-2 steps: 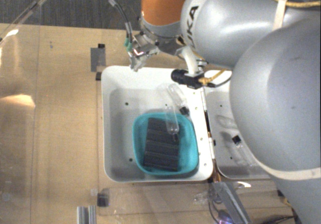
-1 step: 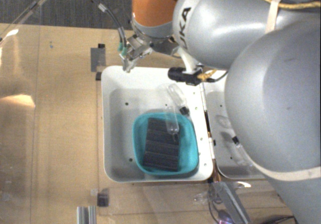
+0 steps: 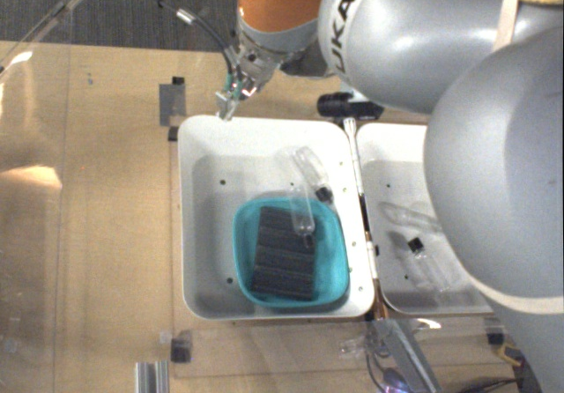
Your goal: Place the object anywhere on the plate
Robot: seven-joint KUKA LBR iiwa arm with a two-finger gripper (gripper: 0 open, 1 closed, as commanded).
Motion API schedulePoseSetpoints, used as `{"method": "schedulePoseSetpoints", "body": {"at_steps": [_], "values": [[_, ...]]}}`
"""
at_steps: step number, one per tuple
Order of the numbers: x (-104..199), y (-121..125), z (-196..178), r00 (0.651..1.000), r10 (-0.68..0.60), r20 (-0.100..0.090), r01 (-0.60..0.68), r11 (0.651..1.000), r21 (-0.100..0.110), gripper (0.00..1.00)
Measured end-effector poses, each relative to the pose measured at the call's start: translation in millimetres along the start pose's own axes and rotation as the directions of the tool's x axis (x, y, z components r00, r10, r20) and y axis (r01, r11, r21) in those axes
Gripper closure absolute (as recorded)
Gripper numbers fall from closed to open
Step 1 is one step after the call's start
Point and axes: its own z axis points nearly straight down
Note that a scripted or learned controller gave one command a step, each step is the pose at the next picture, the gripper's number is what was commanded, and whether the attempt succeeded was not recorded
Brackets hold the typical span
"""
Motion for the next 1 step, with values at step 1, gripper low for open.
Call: {"method": "schedulePoseSetpoints", "body": {"at_steps": [1], "values": [[-0.5, 2.0, -13.4, 1.0, -0.001, 0.005, 0.001, 1.0, -0.01, 1.0]]}}
